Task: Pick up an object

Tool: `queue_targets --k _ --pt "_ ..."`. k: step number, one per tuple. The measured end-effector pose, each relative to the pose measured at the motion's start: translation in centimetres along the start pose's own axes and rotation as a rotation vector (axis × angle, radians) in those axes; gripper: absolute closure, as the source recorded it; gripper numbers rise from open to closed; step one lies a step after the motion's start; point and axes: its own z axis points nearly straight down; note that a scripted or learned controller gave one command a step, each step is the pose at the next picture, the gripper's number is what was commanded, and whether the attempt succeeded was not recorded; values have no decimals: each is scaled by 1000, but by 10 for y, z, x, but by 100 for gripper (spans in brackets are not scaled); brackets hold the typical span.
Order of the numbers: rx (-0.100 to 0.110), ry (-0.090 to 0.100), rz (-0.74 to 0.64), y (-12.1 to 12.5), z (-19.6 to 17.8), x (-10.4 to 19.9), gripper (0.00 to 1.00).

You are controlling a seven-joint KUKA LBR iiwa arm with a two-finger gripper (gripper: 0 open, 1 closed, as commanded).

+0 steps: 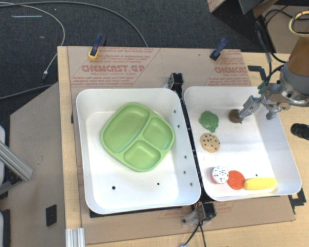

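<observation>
A: Objects first. What's in the right bin (278,153)?

B: Six small items. Green leafy-looking piece (209,120) at the upper left of that bin, a round tan cookie (210,142) with dark chips just below it. Small dark brown round thing (235,116) to the right of the green piece, toward the bin's upper middle.

A: And the lower end?

B: A row along the bottom edge: white ball with dark spots (220,175), orange-red round piece (236,179) touching it, then a yellow elongated piece (260,183) lying flat just right of that.

A: Left bin (92,153)?

B: One light green divided plate (138,136), three compartments, sitting tilted in the middle of the bin.

A: Arm pose?

B: Arm (301,60) comes in at the upper right of the frame, orange band above grey wrist. Gripper (259,110) hangs over the upper right part of the right bin, fingers pointing down and leftward.

A: Jaws?

B: Spread apart, nothing between them. One finger (245,110) ends just beside the brown round thing, near its right edge; contact, can't tell. The other finger is further right, over bare bin floor.

A: Anything lifted?

B: No, every item lies on the bin floors.
</observation>
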Motion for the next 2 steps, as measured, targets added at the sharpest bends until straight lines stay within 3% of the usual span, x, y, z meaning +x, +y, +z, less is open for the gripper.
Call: queue_targets --k 1,2 --pt "-15 -3 -3 3 -9 1 0" --pt "-10 -1 -3 2 52 -3 0"
